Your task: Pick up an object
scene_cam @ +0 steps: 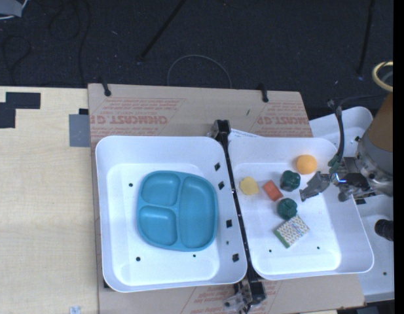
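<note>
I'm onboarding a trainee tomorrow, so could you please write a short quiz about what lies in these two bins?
1. True or false: the blue divided plate lies in the left bin.
2. How many dark green objects sit in the right bin?
3. Which lies nearest the claw: A) orange ball, B) yellow object, C) patterned block?

Key: 1 true; 2 two; 3 A.
</note>
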Action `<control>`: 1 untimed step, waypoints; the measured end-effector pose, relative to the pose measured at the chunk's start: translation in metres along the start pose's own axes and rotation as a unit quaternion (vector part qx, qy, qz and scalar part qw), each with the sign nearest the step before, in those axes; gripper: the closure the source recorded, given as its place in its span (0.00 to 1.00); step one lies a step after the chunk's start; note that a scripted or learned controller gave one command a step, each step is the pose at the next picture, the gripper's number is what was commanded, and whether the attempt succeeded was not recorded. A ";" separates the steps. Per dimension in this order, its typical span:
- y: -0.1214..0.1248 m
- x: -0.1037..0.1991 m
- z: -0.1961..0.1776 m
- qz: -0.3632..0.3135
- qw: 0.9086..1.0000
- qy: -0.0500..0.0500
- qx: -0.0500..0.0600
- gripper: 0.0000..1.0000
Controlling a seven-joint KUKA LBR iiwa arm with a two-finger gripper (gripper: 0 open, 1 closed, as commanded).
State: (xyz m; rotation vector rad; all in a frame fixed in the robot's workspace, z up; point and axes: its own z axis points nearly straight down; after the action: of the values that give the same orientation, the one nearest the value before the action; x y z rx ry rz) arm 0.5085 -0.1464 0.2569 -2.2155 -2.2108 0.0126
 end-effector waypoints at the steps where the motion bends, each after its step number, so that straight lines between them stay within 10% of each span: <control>1: 0.002 0.000 -0.006 -0.001 1.000 -0.001 -0.006 0.00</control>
State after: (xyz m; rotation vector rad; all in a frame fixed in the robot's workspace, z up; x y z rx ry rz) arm 0.5106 -0.1466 0.2631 -2.2207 -2.2208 0.0015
